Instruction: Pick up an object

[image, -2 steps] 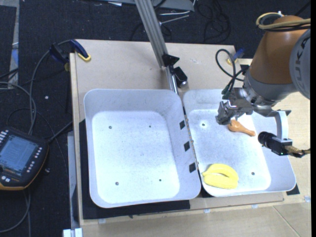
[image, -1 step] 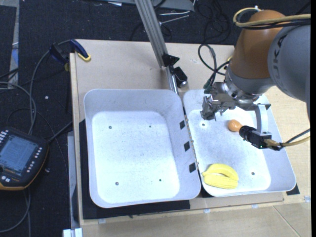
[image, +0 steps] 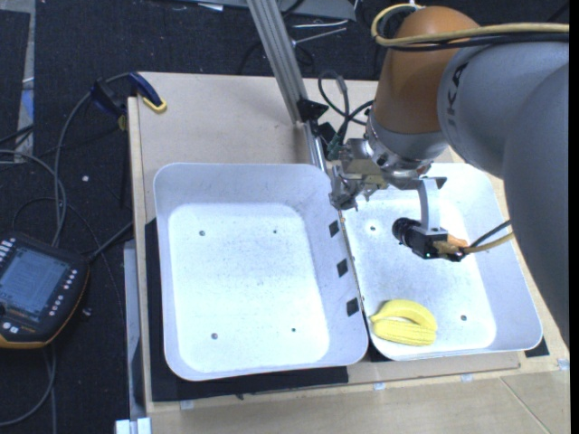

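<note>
Hand (image: 355, 188) is being held over the right bin's (image: 507, 328) far-left corner, by the divide; finger state cannot be told. Banana (image: 404, 322) is lying at that bin's near edge, well apart from hand. Left bin (image: 172, 233) is sitting beside.

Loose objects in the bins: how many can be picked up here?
1. A yellow object lies at the near edge of the right bin, below the end effector. The arm covers the far part of that bin, so something may be hidden there.
</note>
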Controlling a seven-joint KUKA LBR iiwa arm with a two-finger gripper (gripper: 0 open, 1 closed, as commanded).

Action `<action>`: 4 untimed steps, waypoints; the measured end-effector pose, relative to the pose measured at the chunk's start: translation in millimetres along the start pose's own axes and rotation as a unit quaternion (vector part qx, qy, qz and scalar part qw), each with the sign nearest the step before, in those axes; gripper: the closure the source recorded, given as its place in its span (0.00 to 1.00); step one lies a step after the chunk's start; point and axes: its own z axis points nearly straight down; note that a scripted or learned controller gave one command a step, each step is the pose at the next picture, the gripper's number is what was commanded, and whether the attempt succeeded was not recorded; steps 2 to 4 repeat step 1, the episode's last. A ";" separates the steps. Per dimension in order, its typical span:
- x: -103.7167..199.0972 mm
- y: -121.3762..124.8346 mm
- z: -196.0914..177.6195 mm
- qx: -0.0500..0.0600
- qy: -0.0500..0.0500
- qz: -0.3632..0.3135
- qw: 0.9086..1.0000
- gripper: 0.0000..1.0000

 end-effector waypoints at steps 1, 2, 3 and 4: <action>48.9 27.8 4.3 0.000 0.000 0.000 1.000 1.00; 48.9 27.8 4.3 0.000 0.000 0.000 1.000 1.00; 48.9 27.8 4.3 0.000 0.000 0.000 1.000 1.00; 48.9 27.8 4.3 0.000 0.000 0.000 1.000 1.00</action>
